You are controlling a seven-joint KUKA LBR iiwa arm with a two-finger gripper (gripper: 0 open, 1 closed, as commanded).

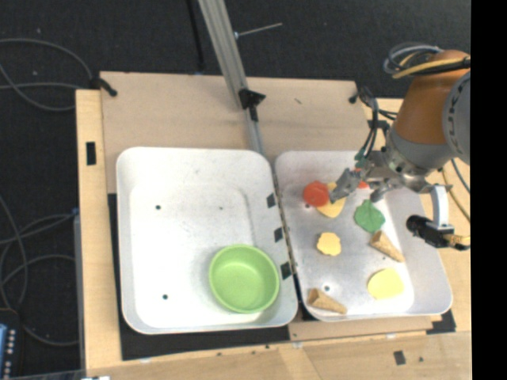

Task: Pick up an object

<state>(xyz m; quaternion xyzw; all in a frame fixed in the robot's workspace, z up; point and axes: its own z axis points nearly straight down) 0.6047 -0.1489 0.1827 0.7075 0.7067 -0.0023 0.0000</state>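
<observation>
Fingers (346, 187) of the gripper (358, 188) reach down into the right bin (428, 295), their tips at the red ball (316, 193) and the pale yellow piece (331, 209) just beneath it; whether they are spread or closed on anything cannot be told at this size. Behind them the grey wrist rises to the orange band (424, 109) of the arm (432, 133), which leans in from the right over the bin's upper edge. A green lump (368, 216) lies just below the gripper. Farther out sit a yellow round piece (329, 245), a tan wedge (386, 246), a flat yellow disc (385, 284) and another tan wedge (325, 300). The left bin (158, 180) holds a green bowl (244, 279). Both bins rest on the tabletop (174, 109).
</observation>
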